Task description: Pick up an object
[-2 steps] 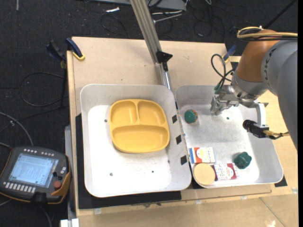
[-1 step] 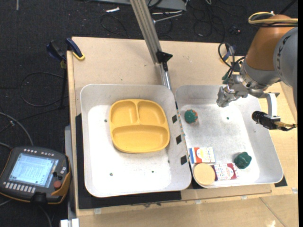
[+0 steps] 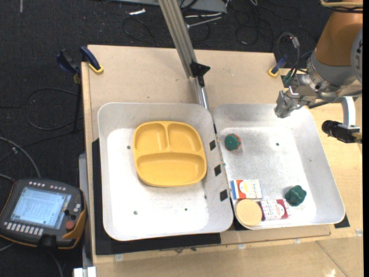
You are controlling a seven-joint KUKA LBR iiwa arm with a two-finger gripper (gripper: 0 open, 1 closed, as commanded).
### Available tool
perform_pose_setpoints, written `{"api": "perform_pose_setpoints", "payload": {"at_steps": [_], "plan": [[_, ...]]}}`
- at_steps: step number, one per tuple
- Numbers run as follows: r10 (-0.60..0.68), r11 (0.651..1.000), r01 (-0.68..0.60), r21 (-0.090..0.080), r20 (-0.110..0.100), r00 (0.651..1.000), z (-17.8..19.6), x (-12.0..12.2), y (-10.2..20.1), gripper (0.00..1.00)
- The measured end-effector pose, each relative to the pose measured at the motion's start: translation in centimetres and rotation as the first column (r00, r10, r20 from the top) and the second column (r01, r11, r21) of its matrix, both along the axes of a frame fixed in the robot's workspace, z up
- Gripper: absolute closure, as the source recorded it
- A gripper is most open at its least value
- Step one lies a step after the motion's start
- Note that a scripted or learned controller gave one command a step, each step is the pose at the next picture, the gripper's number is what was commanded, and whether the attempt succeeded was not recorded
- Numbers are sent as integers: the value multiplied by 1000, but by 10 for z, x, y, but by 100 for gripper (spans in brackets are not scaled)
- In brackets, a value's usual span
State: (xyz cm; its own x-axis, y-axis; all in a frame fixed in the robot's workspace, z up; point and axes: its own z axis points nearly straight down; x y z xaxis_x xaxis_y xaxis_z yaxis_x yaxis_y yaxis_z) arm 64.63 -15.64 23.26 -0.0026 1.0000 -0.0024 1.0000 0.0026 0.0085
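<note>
A small round green-and-red ball (image 3: 232, 142) lies near the right bin's left wall. A dark green lumpy toy (image 3: 296, 195), two small red-and-white cartons (image 3: 245, 188) (image 3: 274, 209) and a tan round disc (image 3: 249, 212) cluster along its front edge.

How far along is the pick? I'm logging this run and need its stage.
Done: nothing looks picked. The two green objects, the small cartons and the round lid all lie in the right bin; the yellow tray sits in the left bin. In hand: nothing visible at the hand, which sits over the right bin's far edge. Left: choose an object, descend, grasp, lift.
</note>
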Motion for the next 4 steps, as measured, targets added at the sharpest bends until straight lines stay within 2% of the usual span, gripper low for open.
{"api": "perform_pose_setpoints", "payload": {"at_steps": [1, 2, 3, 4], "plan": [[0, 1000, 0, 0, -1, 1000, 45, 2, 0, 100], [5, 1000, -5, 4, -10, 1000, 33, -14, 61, 100], [6, 1000, -6, 4, -9, 1000, 36, -22, 115, 100], [6, 1000, -6, 4, -11, 1000, 36, -43, 171, 100]]}}
